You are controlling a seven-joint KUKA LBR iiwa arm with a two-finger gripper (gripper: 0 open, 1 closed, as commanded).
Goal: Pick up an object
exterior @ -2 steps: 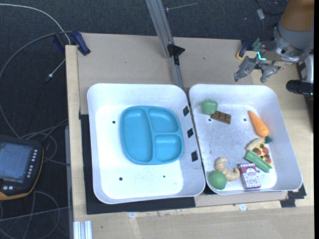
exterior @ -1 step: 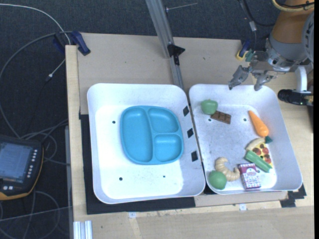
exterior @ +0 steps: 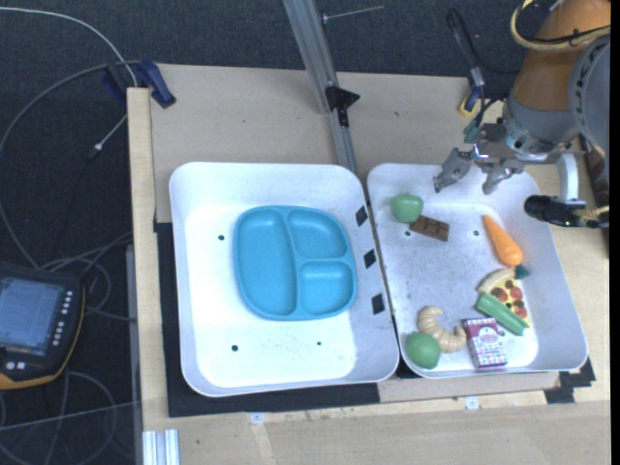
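Along the near edge of the right bin [exterior: 567,352] are seen a green ball [exterior: 422,350], a curled beige piece [exterior: 441,327] and a pink carton [exterior: 486,344]; farther in lie a pizza slice [exterior: 504,298] and a carrot [exterior: 503,240]. The likeliest target is judged to be the brown block [exterior: 431,228], flat and dark, its long axis running nearly left-right, beside a green lime [exterior: 408,206] by the far left corner. Beyond it the gripper [exterior: 475,172] is held spread and empty over the far edge.
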